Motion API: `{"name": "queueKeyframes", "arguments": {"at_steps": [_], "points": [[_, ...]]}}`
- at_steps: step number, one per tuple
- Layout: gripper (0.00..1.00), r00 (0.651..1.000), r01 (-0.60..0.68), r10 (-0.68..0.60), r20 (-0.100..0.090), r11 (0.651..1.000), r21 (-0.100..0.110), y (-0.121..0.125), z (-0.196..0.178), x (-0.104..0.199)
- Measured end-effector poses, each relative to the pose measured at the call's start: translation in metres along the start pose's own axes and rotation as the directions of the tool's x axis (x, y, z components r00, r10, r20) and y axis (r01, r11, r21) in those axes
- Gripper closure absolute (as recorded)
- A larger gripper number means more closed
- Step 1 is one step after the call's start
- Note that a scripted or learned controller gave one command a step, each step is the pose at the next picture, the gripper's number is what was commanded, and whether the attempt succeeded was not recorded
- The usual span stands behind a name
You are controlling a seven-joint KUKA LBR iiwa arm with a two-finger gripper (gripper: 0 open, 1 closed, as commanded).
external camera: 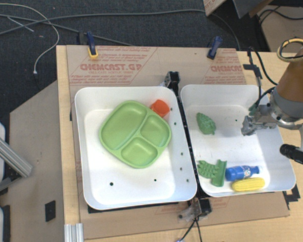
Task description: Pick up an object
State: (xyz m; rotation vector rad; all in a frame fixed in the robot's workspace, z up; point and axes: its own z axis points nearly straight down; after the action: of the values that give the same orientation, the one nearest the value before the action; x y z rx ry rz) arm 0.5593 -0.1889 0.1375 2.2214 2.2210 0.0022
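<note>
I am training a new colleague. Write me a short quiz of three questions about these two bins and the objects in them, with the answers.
1. True or false: the green divided plate lies in the right bin.
2. Which object touches the plate's far right edge? A) a blue bottle B) an orange object C) a yellow corn toy
3. Fill in: along the right bin's near edge, the blue bottle lies just above the ____ corn toy.

Key
1. False; it lies in the left bin.
2. B, the orange object.
3. yellow

The gripper is over the right bin, beside a green leafy toy.
</note>
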Motion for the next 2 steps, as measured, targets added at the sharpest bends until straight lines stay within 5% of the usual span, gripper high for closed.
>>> {"name": "queueKeyframes", "arguments": {"at_steps": [2], "points": [[1.00, 1.000, 0.001, -0.001, 0.003, 1.000, -0.006, 0.002, -0.092, 0.000]]}}
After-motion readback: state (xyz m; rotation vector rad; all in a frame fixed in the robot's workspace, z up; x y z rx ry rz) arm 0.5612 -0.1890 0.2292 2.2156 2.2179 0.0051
